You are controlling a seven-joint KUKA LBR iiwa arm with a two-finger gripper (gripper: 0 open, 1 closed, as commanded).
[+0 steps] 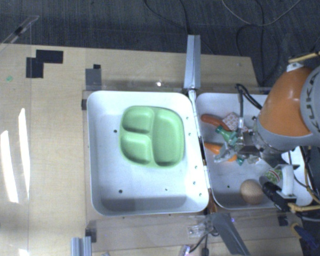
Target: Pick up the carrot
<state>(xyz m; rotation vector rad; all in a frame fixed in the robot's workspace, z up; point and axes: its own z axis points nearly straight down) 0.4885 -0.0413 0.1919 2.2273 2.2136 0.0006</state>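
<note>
Gripper (236,149) sits low in right bin (224,196), over the carrot (217,148); grasp step, by my reading. Finger state: cannot tell (metal clutter hides the tips). Carrot lies near the bin's left wall, short, orange, tapered. Next move calls for a firm close, then straight lift.

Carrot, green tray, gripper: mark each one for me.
carrot (215,148), camera view, its orange body.
green tray (152,136), camera view, middle divider.
gripper (236,144), camera view, between the fingertips.
</note>
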